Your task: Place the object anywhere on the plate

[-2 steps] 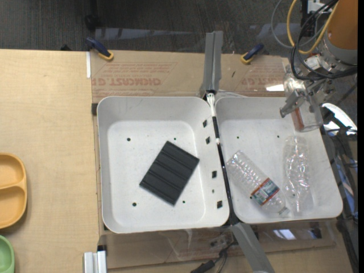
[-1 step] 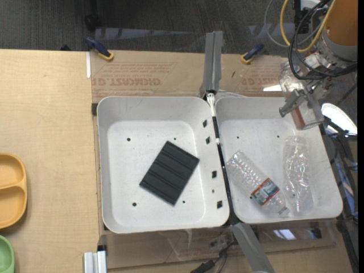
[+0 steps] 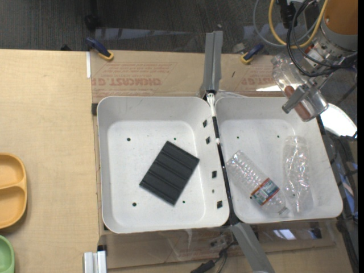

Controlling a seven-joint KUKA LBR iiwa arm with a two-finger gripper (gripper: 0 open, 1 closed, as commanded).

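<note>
- The gripper [image 3: 305,103] hangs at the upper right, over the far edge of the right bin [image 3: 244,212], below the arm's orange band. How the jaws stand cannot be told: that end of the arm is a blur of grey and reddish-brown. Nothing can be seen held there, though a crinkled clear piece [image 3: 282,73] shows just beside it.
- Black and yellow cables [image 3: 296,16] loop around the wrist.
- The right bin is shallow, white and smooth, with rounded corners. In it lies a clear plastic bottle [image 3: 250,178], ribbed and crushed, on its side at a slant, with a red and white label near its lower end.
- Beside it, toward the bin's right wall, lies a second clear bottle [image 3: 297,172], crumpled and glossy, running roughly from far to near. The two are close at their lower ends; whether they touch cannot be told.
- The left bin [image 3: 114,209], of the same white make, holds a flat black rectangular block [image 3: 169,172] with raised ridges running its length, turned at an angle near the middle of the floor.
- The bins sit touching side by side on brown cardboard [image 3: 142,75] with red print.
- On the pale wooden counter [image 3: 45,107], well to the left, a yellow divided plate [image 3: 11,189] with rounded compartments is cut by the edge, a green dish [image 3: 4,256] just below it.
</note>
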